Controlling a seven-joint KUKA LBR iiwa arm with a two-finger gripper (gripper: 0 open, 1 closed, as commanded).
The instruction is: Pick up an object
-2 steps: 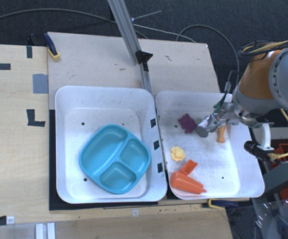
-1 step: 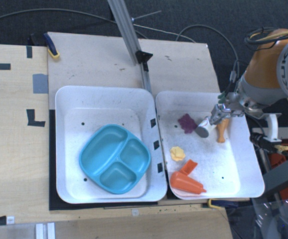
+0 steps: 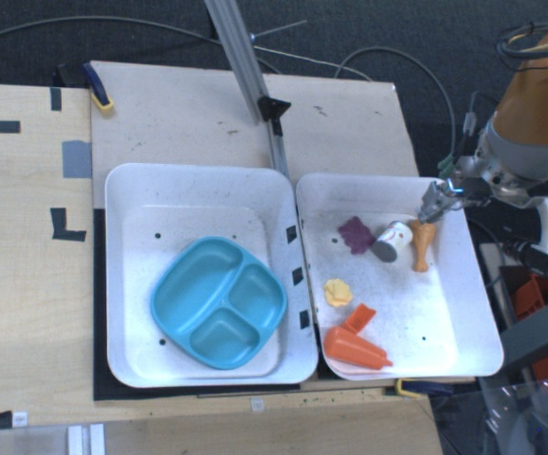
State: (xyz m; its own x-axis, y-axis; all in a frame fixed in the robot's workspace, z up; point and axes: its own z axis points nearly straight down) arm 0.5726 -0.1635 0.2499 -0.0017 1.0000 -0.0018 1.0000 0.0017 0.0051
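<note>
The right bin (image 3: pixel 464 339) holds several small things: a purple toy (image 3: pixel 355 234), a white and grey cup on its side (image 3: pixel 391 241), a tan bottle-shaped piece (image 3: pixel 423 245), a yellow lump (image 3: pixel 337 292) and an orange carrot-like toy (image 3: pixel 355 346) with a small orange block (image 3: pixel 359 318) beside it. My gripper (image 3: pixel 435 203) hangs over the bin's far right corner, just above the top of the tan piece. Nothing shows between its fingers.
The left bin (image 3: pixel 127 254) holds a blue divided plate (image 3: pixel 219 300). A slanted metal pole (image 3: pixel 241 50) rises behind the bins. A blue and yellow clamp (image 3: pixel 98 88) lies at the bench's back left. Cables run along the far side.
</note>
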